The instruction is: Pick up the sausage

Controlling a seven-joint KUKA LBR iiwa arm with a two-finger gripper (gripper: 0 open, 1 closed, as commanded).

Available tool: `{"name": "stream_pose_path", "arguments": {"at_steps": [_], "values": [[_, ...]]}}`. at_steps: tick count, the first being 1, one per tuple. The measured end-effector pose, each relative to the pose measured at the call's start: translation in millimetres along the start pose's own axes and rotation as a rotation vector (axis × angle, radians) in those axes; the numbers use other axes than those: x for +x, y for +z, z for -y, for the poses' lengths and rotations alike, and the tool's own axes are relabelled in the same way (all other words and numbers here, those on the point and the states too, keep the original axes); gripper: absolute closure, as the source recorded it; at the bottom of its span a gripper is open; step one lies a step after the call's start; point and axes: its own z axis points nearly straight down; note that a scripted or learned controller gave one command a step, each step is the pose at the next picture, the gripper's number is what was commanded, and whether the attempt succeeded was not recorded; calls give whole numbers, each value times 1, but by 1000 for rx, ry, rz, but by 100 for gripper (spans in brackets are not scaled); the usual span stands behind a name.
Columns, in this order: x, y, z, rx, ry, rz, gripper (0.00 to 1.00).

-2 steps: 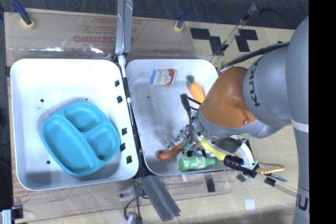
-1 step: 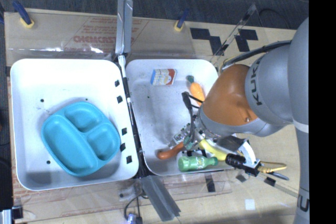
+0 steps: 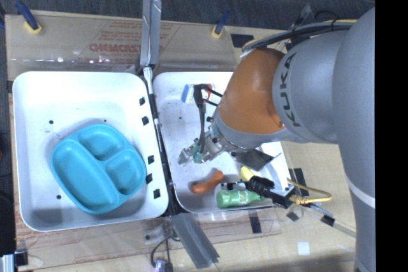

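Observation:
The sausage [image 3: 207, 182], orange-brown and short, lies near the front of the right bin [image 3: 171, 113]. It rests on the bin floor, slightly tilted. My gripper [image 3: 194, 155] hangs just above and to the left of it, under the grey arm with its orange band [image 3: 255, 99]. Nothing is seen held by the gripper.
A green bottle [image 3: 238, 197] lies just right of the sausage at the bin's front wall, with a yellow item [image 3: 247, 172] above it. A small blue thing [image 3: 186, 93] sits at the bin's back. The left bin [image 3: 32, 137] holds a blue divided plate [image 3: 99, 165].

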Motion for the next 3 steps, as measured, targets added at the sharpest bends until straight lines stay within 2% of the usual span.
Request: {"name": "stream_pose_path", "arguments": {"at_steps": [1, 2, 3], "values": [[0, 0, 0, 0, 1, 0, 0], [-54, 0, 28, 0, 69, 2, 0], [-55, -10, 27, -1, 63, 3, 100]]}}
